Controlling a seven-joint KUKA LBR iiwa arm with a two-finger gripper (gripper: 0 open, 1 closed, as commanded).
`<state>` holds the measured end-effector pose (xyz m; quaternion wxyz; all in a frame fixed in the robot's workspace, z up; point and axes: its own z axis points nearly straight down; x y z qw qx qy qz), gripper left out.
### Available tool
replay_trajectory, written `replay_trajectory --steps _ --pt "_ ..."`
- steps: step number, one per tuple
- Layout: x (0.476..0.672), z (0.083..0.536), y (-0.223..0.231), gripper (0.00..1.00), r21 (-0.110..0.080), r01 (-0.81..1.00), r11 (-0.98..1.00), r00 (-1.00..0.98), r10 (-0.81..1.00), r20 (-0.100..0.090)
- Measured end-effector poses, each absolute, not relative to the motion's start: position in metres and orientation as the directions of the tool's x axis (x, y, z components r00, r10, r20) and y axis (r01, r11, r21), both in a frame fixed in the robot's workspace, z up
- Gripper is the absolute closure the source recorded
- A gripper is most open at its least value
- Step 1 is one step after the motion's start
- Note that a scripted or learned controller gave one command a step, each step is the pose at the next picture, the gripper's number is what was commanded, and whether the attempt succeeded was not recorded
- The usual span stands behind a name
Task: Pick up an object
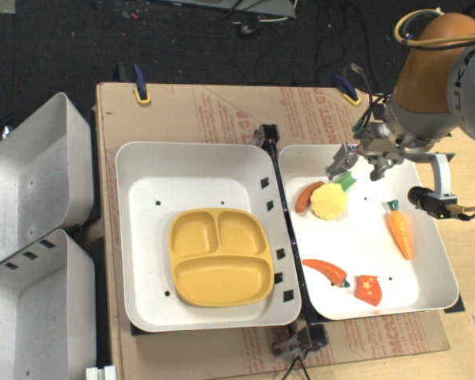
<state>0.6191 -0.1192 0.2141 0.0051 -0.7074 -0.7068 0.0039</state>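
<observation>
- camera view showed the claw (364, 162) spread apart and gripping nothing, poised over the far edge of the right bin (431, 279), likely lining up a grab.
- the nearest pick was the yellow toy (329, 202), just below it, touching a small orange-red piece (304, 197).
- a carrot (400, 231), red pepper (325, 270) and strawberry (368, 289) lay apart.
- the yellow tray (220, 256) sat alone in the left bin (134, 212).
</observation>
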Motion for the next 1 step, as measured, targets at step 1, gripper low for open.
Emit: replay_trajectory --steps 1 --pt "0.6218 0.2216 -0.1190 0.00 0.000 1.000 0.001 -0.001 1.000 0.000"
